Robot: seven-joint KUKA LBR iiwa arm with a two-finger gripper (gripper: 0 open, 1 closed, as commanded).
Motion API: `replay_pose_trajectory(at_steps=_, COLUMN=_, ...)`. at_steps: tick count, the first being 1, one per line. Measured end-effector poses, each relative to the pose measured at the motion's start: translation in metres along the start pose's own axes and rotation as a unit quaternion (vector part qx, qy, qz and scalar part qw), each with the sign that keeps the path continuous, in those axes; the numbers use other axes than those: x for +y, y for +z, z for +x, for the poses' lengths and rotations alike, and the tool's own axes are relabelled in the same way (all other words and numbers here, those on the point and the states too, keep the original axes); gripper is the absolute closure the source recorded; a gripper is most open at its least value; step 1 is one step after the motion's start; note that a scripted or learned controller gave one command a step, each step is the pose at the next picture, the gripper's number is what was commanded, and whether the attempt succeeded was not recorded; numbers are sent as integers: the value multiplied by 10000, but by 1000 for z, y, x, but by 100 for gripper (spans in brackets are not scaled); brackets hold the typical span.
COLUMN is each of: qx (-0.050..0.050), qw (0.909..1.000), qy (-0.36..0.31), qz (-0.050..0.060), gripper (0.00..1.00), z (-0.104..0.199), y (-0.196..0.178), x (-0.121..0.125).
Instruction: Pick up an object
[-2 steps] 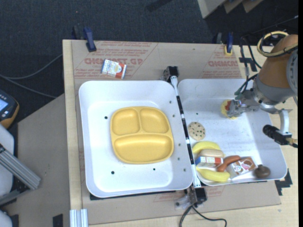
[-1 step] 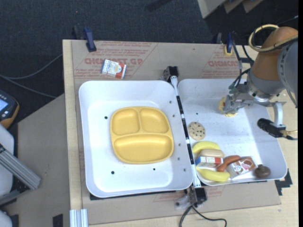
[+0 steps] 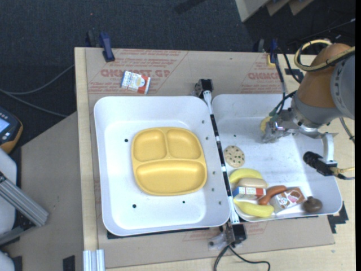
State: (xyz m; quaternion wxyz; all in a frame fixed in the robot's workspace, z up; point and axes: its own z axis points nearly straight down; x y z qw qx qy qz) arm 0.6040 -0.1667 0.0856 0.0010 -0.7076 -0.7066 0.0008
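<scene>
Poised over the right bin (image 3: 248,109) with gripper (image 3: 271,130) grasp unreadable, well apart from the banana (image 3: 251,208); nothing lifted yet.

Reaches in from the right, over the right bin (image 3: 333,199). Grey arm (image 3: 344,89) with orange band (image 3: 327,58) bends down toward that bin's upper half. Gripper (image 3: 271,132) hangs low above the bin's floor, near its back wall.

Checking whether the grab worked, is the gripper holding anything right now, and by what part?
Cannot be told. The gripper sits low over the right bin, too small and blurred to show anything in it.
</scene>
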Motion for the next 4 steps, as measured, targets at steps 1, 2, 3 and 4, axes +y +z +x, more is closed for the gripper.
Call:
replay_pose_trajectory(at_steps=1, qx=1, qw=10000, qy=-5, qz=-5, gripper=0, z=0, y=1, x=1)
replay_pose_trajectory(at_steps=2, qx=62, qw=10000, qy=-11, qz=13, gripper=0, z=-51, y=0, x=50)
replay_pose_trajectory(at_steps=3, qx=16, qw=10000, qy=4, qz=9, gripper=0, z=-57, y=-23, x=-31)
replay_pose_trajectory(at_steps=4, qx=-25, qw=10000, qy=-33, qz=-50, gripper=0, z=-3, y=-1, x=11)
